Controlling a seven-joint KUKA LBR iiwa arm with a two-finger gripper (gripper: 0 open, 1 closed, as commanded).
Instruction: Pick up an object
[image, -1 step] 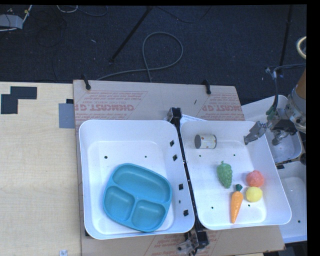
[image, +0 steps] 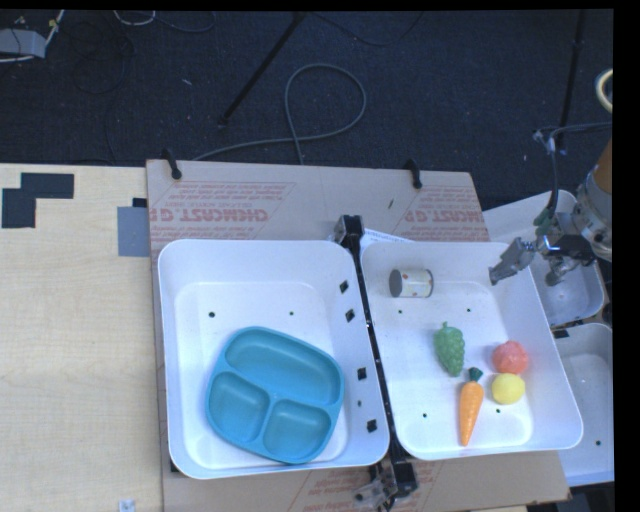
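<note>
Bins sit side by side: left bin (image: 185, 270) holds a blue tray (image: 275, 393); right bin (image: 545, 330) holds can (image: 411, 283), grapes (image: 450, 348), carrot (image: 470, 407), lemon (image: 508, 389), peach (image: 510, 356). Claw (image: 535, 255) hangs open, holding nothing, over its upper-right rim.

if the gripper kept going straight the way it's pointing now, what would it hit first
The gripper points left, at the right bin's upper right rim. The first object along that line looks like the small can, lying on its side. Depth is unclear, so it might pass over it.

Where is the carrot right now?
The carrot lies in the right bin near its front edge, just left of the yellow ball and below the green toy.
</note>
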